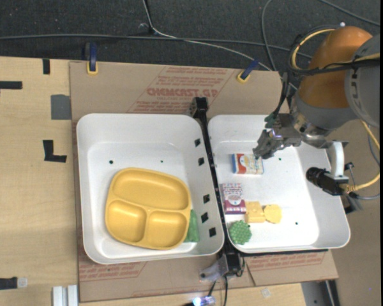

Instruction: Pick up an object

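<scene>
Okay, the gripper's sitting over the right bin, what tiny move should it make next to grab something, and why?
Probably a short drop straight down with a slight shift toward the small white carton. The gripper sits just beside the carton's upper right corner in the right bin, nearer to it than to the purple packet or the yellow pieces, and nothing shows between its fingers.

Arm: grey, orange-banded, reaching in from the right.
Pincer (265,148): lowered leftward at mid-depth; finger spacing seemingly indistinct.
</scene>
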Robot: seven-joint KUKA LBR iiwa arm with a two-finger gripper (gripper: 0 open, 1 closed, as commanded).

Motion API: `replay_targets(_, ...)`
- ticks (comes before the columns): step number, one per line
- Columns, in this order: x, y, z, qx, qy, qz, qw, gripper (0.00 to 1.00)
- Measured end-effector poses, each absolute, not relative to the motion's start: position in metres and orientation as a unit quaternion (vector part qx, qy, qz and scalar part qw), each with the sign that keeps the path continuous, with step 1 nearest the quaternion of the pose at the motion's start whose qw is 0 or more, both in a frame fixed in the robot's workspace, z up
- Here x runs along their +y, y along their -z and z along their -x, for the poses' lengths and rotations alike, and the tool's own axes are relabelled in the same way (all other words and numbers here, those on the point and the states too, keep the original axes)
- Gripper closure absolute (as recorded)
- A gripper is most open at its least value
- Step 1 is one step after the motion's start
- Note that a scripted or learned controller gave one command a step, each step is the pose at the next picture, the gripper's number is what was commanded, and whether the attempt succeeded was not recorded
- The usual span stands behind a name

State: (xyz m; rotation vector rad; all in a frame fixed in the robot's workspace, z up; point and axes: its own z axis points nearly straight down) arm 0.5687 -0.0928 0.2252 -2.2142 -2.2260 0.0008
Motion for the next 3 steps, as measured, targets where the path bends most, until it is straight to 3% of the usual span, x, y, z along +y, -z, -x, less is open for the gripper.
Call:
replay_targets(1,-0.041,-0.219,-0.562,-0.709,-0.0008,0.706,0.001,1.0)
replay_targets(3,0.07,-0.213,-0.516,-0.71,-0.0006,0.704,0.002,1.0)
